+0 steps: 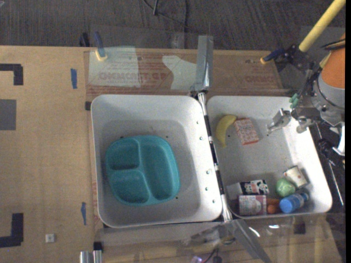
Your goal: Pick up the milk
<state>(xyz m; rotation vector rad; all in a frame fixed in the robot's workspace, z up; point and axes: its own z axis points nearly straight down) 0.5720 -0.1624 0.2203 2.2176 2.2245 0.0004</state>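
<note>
The milk (255,187), a small carton with a black-and-white cow print, is lying on its side near the front wall of the right bin (307,147); its long axis is running left to right, roughly parallel to that front wall; which end is the top is too small to tell.

Just in front of the milk, a pink-and-white packet (252,204) is lying along the same line, touching or nearly touching it; to the right of the milk a green round thing (285,188) is sitting, with a small pale cup (296,175) tipped just beyond it and a blue bottle (292,203) lying in the front right corner; something orange (272,206) is poking out between the packet and the bottle. Well behind the milk, toward the bin's back left, a yellow banana (224,128) is curving beside a red-and-white box (246,131). Nothing is lying on top of the milk, though its neighbours are crowding its front and right sides.

The gripper (289,120) is hanging over the back right part of the bin, well apart from the milk, gripping nothing; whether its fingers are spread or closed I cannot tell.

Left of the milk, across the divider, the left bin (109,114) is holding a teal divided tray (142,169). Both bins are resting on a brown cardboard-topped desk (44,147) marked with black and blue tape; dark carpet is showing behind.
</note>
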